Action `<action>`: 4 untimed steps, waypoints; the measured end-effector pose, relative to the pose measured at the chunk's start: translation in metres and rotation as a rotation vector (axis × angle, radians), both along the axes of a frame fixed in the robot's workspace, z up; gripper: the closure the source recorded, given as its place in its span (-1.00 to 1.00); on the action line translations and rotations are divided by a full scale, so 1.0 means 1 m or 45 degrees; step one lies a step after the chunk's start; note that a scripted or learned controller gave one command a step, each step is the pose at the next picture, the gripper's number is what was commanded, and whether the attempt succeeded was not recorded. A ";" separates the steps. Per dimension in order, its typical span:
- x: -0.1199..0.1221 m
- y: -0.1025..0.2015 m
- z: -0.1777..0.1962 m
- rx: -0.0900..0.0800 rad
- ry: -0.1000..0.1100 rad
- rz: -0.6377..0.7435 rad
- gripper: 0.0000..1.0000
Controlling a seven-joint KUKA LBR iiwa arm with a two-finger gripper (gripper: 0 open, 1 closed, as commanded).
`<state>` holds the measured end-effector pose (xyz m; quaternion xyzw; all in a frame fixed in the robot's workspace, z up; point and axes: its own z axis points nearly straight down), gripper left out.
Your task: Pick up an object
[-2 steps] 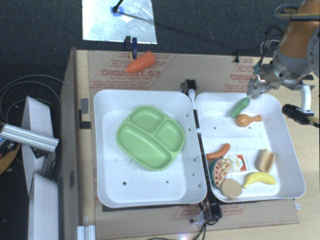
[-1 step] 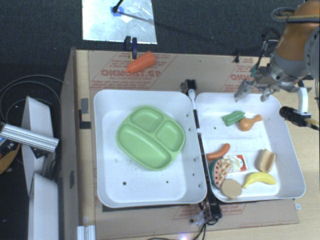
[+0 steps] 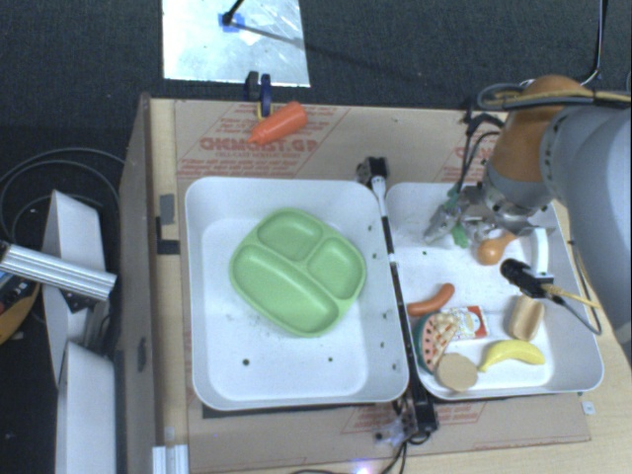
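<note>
My gripper (image 3: 447,231) hangs over the back left part of the right bin (image 3: 583,363), fingers pointing down and left, apart, with nothing between them. An orange ball-like piece (image 3: 491,251) lies just to its right, not touching the fingers. Further forward in the same bin lie a red sausage (image 3: 431,299), a pizza slice (image 3: 441,330), a round tan biscuit (image 3: 457,371), a yellow banana (image 3: 512,355) and a bread roll (image 3: 525,316).
The left bin (image 3: 212,363) holds a green divided plate (image 3: 296,272). An orange carrot (image 3: 278,123) and a blue clamp (image 3: 260,88) lie on the cardboard behind the bins. The ridge (image 3: 392,265) between the bins runs just left of my gripper.
</note>
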<state>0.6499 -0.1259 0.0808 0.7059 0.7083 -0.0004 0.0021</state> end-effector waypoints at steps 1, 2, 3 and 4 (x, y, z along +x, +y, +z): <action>-0.001 0.000 0.014 0.005 0.011 0.003 1.00; -0.036 0.058 0.106 0.005 0.003 0.004 1.00; -0.046 0.001 0.110 0.002 0.000 -0.007 1.00; -0.045 0.004 0.110 0.003 0.001 -0.002 -1.00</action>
